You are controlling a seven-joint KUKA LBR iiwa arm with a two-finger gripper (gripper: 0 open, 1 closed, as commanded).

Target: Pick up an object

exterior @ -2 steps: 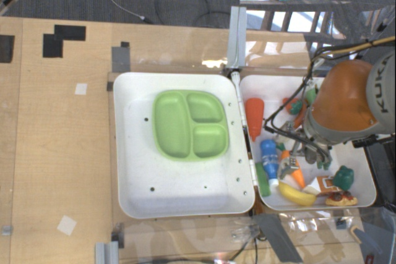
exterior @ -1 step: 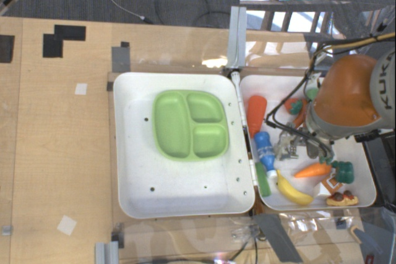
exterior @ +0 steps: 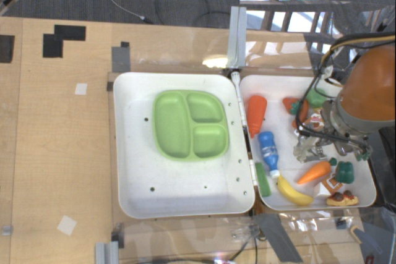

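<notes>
Camera view shows our pincer (exterior: 318, 148) low in the right bin (exterior: 369, 195) above the carrot (exterior: 314, 172); whether anything is held, we cannot tell. Crowding neighbours, the banana (exterior: 294, 191) especially, could spoil our grasp.

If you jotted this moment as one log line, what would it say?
arm: over right bin | pincer: low among toys, grip unclear | nearest: small carrot, banana | left bin: green plate

Orange carrot (exterior: 314, 172) lies tilted in the right bin (exterior: 369, 195), beside a yellow banana (exterior: 292, 191).
</notes>
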